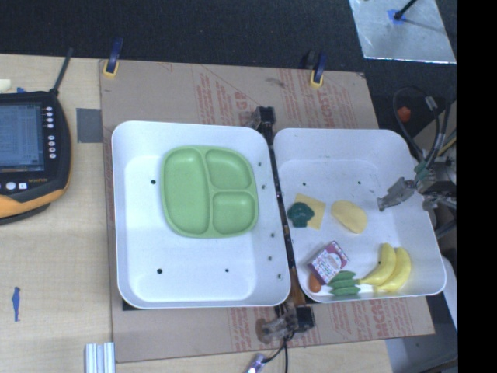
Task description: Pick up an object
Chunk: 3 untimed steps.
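We see the gripper (390, 198) low over the right bin (404, 150), near its right wall; we cannot tell its state. Just left of it lies a smooth, rounded yellow lemon-like piece (349, 216). Further left sits a dark green lump on a yellow wedge (304, 212). Below it rest glossy curved bananas (390, 268). Far left, a matte green divided plate (209, 190) fills the left bin (140, 278).
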Each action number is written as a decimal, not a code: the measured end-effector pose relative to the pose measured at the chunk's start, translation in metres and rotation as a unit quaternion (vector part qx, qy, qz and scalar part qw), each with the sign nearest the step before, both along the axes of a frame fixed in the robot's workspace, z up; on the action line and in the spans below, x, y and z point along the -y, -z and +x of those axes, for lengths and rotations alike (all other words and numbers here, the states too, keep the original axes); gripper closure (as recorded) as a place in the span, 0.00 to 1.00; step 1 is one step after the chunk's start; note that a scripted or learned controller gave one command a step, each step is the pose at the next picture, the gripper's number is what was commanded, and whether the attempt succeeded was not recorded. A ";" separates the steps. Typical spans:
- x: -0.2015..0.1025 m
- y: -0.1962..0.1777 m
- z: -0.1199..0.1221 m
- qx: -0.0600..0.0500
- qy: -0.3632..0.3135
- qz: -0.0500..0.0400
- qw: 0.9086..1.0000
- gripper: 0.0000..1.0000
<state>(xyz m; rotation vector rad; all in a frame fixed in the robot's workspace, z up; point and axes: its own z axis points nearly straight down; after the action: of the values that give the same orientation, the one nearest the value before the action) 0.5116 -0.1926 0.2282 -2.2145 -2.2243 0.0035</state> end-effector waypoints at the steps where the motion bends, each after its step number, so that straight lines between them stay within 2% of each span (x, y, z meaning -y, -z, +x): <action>1: -0.051 0.137 0.044 0.000 -0.001 0.000 1.000 0.00; 2: -0.022 0.136 0.114 0.001 0.000 0.000 1.000 0.00; 3: -0.135 0.036 0.089 0.001 0.000 0.001 1.000 0.00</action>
<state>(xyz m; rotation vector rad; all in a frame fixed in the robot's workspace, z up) 0.6009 -0.0575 0.1925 -2.2147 -2.2239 0.0000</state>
